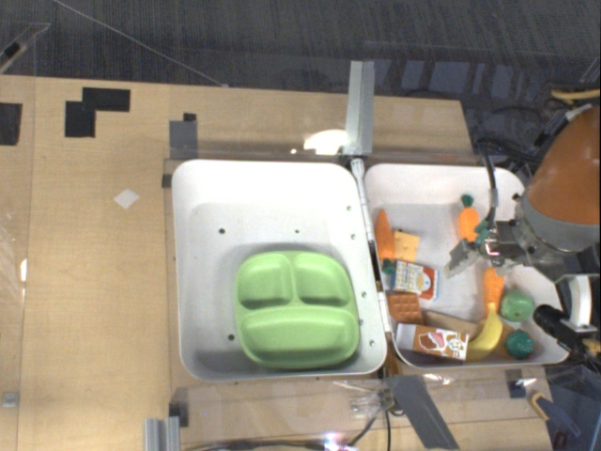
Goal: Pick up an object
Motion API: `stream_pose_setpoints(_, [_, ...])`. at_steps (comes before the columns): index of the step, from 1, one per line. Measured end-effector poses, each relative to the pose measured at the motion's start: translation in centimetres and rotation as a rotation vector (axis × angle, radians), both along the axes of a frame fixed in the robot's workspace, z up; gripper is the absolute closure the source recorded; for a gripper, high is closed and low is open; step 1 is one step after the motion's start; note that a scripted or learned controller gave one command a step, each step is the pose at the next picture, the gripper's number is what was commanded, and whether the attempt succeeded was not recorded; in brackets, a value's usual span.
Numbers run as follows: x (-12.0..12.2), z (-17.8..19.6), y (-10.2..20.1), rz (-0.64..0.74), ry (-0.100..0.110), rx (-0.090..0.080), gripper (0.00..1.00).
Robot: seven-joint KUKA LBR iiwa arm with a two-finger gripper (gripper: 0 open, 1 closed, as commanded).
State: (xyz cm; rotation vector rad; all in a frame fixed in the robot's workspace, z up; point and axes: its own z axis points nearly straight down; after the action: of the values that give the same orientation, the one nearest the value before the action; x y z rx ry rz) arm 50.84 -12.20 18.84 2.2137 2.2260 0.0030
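While the gripper (472, 248) hangs over the middle of the right bin (427, 188), the toy food waiting to be picked lies all around it and nothing can be seen caught in it; whether it is open or closed cannot be told from up here. Closest is an orange carrot (467, 220), lying just behind the gripper toward the far wall, and a second orange piece (493, 287) just on the near side. Beside that one sits a green round fruit (516, 305), then a yellow banana (486, 334) curled along the near wall with a dark green ball (519, 345) in the corner. Over to the left, we have a small printed packet (413, 278), a pale yellow square (406, 245) behind it, a long orange stick (383, 237) by the dividing wall, a brown waffle piece (404, 306) and a brown carton (441, 343) at the near edge. The grey arm (563, 224) comes in from the right. Next door, the left bin (263, 186) holds a green divided plate (298, 308), lying toward its near side.
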Motion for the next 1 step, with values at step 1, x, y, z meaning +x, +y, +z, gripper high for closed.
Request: stream_pose_setpoints(1, [7.31,-9.29,-5.35,-0.300,-0.001,0.000,0.00])
